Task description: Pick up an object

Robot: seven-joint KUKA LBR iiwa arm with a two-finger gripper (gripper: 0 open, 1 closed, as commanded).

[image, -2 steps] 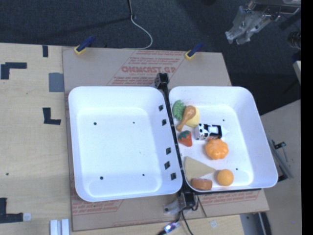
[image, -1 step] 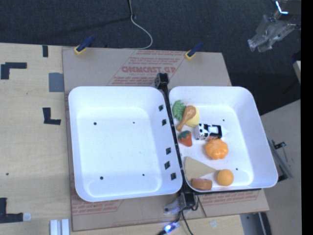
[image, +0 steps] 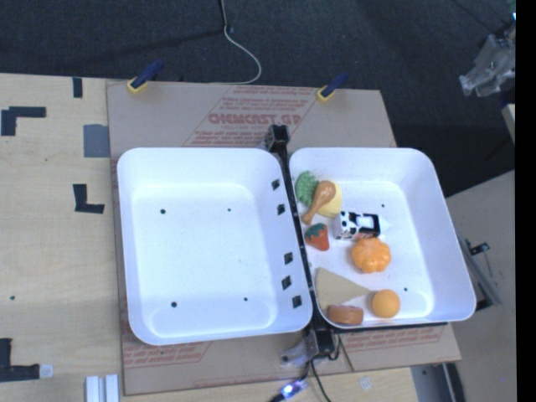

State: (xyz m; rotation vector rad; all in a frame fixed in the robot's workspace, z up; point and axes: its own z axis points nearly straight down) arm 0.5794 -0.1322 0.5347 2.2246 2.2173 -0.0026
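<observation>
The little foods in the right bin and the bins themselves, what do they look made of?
The right bin and left bin look like thin moulded white plastic, with smooth faces and rounded rims. The pumpkin, the orange ball and the strawberry look like toy plastic or rubber, with flat uniform colours. The black-and-white cow seems similar, though it is too small to tell.

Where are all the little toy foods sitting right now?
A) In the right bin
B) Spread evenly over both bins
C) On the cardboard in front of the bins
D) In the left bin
A: the right bin holds them all, among them the small pumpkin, the orange ball and the black-and-white cow, grouped toward the divider side.
</observation>
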